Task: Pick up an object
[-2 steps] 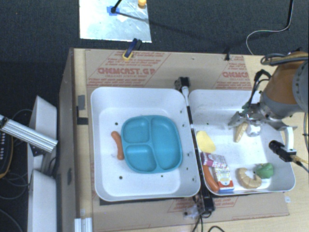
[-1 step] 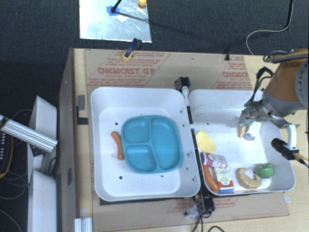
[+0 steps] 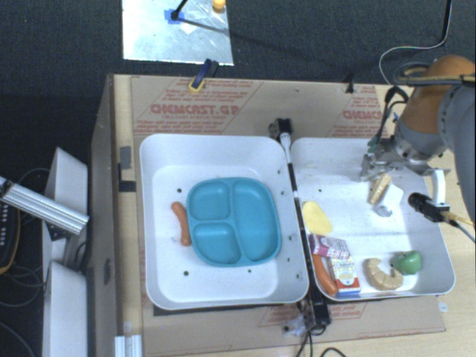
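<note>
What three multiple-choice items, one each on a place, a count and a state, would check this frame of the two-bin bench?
1. Where does the orange sausage lie?
A. In the left white bin, beside the blue divided plastic tray
B. Inside a tray compartment
C. In the right white bin

2. How many compartments does the tray have?
A. Two
B. Three
C. Five

3. What is at the two-finger gripper?
A. A tan oblong piece, between its fingers
B. The green round toy
C. The yellow wedge

Answers:
1 A: the sausage rests on the bin floor against the tray's left edge.
2 B: two upper sections and one lower.
3 A: the piece hangs at the fingertips over the right bin.
</note>
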Motion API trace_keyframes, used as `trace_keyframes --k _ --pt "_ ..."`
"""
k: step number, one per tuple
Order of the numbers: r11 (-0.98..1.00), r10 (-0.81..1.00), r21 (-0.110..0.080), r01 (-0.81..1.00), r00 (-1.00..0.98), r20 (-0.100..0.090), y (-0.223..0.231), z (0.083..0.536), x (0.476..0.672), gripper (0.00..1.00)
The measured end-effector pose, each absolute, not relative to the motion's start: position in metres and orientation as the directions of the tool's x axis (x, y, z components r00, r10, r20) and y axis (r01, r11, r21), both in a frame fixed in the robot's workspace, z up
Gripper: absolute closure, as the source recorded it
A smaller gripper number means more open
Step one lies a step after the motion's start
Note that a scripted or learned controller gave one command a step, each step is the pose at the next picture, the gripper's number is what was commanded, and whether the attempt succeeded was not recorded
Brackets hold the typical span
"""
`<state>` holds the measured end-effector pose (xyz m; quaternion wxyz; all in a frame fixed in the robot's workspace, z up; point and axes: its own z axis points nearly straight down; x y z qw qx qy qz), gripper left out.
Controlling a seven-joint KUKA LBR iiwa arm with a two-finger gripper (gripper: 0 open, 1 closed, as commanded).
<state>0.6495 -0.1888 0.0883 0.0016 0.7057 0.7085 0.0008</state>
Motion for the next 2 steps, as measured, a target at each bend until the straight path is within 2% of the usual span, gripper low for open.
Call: trace_keyframes --k 2 --pt "0.011 1.000 0.010 1.000 -0.011 -0.005 -0.189 0.111 0.652 1.00"
